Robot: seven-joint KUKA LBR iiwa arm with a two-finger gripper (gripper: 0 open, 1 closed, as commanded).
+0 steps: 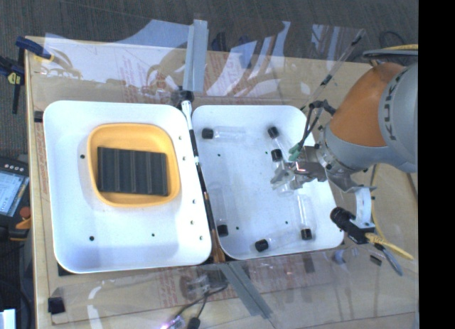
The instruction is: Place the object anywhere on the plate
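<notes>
A yellow plate (132, 138) with a dark ribbed centre lies in the left white bin (71, 235). Several clear tubes with black caps lie scattered in the right white bin (245, 185): one near the top left (226, 134), one by the right wall (303, 214), and one faint at the lower left (217, 203). My gripper (293, 173) hangs low over the right side of the right bin, above a clear tube (283, 180) that it partly hides. The arm's orange band (359, 111) is just right of the bin.
Black caps (261, 245) dot the right bin's floor along its top and bottom edges. A grey divider bar (195, 50) rises between the bins at the back. Tools and cables (377, 242) lie on the bench at right, a screen device (11, 192) at far left.
</notes>
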